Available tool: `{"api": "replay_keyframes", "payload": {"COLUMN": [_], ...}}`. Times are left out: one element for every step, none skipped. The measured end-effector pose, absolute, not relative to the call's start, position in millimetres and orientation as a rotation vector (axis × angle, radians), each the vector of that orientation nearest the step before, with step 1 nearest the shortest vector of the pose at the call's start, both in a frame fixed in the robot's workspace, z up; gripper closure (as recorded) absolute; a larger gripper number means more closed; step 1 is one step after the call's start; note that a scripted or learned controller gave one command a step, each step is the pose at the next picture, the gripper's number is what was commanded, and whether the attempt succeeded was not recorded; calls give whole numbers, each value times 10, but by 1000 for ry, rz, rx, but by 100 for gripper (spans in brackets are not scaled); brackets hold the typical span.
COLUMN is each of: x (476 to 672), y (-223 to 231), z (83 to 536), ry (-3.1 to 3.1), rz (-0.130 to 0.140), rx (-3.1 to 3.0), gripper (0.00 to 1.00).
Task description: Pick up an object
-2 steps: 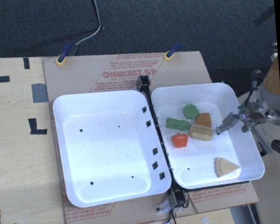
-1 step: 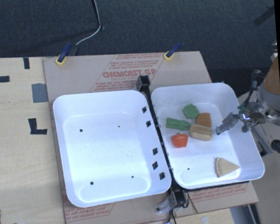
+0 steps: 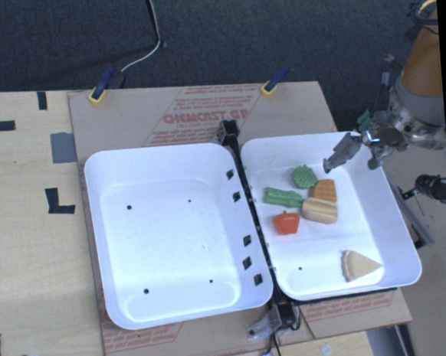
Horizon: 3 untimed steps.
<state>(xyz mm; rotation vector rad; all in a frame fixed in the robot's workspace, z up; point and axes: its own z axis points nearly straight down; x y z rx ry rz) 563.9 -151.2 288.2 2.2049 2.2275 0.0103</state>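
Several toy foods lie in the right bin (image 3: 380, 222): a round green piece (image 3: 303, 176), a long green vegetable (image 3: 284, 197), a red tomato (image 3: 286, 223), an orange block (image 3: 325, 190) touching a tan roll (image 3: 320, 210), and a pale wedge (image 3: 359, 265) near the front right corner. My gripper (image 3: 354, 161) hangs above the bin's back right part, just right of and above the round green piece. Its fingers are spread open and there is nothing between them.
The left bin (image 3: 166, 232) sits beside the right one, with a black divider strip (image 3: 245, 210) between them. Both rest on a cardboard sheet (image 3: 202, 113) held by clamps. A cable (image 3: 147, 41) trails at the back.
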Motion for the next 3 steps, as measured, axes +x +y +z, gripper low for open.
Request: {"api": "replay_keyframes", "payload": {"x": [5004, 5272, 4962], "y": [-1565, -975, -799], "z": [3317, 4091, 5242], "ry": [2219, 2225, 2217], "rz": [1, 8, 14], "rx": [2222, 2208, 2210], "gripper": [0, 0, 0]}}
